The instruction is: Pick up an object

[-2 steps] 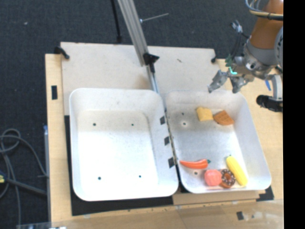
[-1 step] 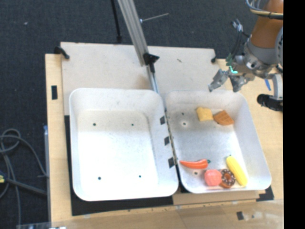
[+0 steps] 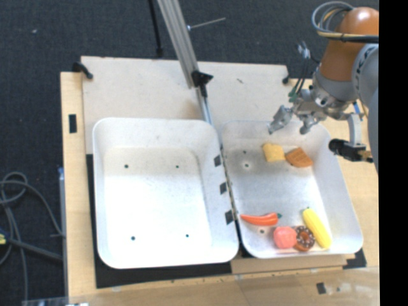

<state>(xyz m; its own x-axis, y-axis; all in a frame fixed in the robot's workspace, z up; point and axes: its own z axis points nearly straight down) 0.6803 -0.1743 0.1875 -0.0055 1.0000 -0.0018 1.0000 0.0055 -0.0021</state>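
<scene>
My gripper point(image 3: 292, 123) hangs over the far edge of the right bin point(image 3: 338, 177), fingers spread open with nothing between them. Just below it lie a pale yellow block point(image 3: 273, 152) and an orange-brown wedge point(image 3: 298, 157), side by side near the bin's far wall. At the near end of that bin rest an orange-red carrot-like piece point(image 3: 260, 219), a pink-red round fruit point(image 3: 285, 237), a small dark patterned item point(image 3: 305, 238) and a yellow corn-like piece point(image 3: 316, 227).
The left bin point(image 3: 108, 139) sits beside the right one on a tan bench. A slanted metal camera pole point(image 3: 178, 34) rises from the bench's back middle. Cables lie on the dark floor at left.
</scene>
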